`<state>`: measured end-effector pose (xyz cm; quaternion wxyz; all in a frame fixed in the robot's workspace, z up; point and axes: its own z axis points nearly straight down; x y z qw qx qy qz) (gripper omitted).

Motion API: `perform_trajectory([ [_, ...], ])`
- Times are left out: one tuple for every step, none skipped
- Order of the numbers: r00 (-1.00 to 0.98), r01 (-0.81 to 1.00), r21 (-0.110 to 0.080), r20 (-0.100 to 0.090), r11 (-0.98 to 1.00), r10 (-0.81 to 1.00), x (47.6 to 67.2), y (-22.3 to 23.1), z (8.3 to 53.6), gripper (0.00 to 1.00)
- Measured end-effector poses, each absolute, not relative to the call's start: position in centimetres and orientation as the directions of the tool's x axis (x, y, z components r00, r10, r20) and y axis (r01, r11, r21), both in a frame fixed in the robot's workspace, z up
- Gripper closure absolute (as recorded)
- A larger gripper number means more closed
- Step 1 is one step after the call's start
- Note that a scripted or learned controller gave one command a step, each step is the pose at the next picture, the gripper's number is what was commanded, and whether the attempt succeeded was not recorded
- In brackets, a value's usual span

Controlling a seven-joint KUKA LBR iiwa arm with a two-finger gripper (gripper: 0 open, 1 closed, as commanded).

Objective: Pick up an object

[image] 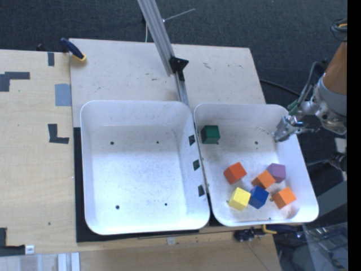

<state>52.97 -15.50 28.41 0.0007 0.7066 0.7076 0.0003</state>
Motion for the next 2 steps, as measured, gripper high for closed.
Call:
perform_trajectory([
  [-0.005,1.000,-0.003,0.001,0.005,1.000,52.5,-10.7,26.4,1.00],
  [-0.004,1.000,-0.003,0.001,0.004,1.000,51.5,-5.6,24.9,1.00],
])
